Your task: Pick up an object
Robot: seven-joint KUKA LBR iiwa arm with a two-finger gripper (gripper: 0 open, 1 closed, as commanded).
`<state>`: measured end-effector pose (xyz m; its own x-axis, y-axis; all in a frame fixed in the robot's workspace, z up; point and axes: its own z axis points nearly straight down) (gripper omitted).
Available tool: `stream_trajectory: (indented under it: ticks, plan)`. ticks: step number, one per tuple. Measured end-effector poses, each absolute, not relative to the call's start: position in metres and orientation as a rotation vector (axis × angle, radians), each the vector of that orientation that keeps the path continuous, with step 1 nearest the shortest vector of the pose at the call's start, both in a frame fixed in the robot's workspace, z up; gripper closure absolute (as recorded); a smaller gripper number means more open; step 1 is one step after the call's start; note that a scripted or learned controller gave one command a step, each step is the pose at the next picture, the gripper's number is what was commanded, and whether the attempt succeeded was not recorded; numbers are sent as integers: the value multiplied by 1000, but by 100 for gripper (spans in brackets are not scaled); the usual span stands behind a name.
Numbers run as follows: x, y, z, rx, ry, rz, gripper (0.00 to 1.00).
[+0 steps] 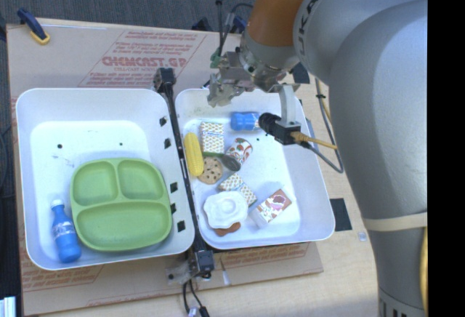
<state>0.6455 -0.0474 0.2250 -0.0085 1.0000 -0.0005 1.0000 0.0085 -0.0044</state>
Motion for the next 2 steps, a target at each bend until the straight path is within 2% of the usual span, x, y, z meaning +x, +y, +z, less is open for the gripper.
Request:
stream_trajectory:
  ticks: [1, 2]
  plan:
    - [605, -13, 232, -2211, -2230, 6, 100]
    - [605, -13, 232, -2212, -2229, 6, 0]
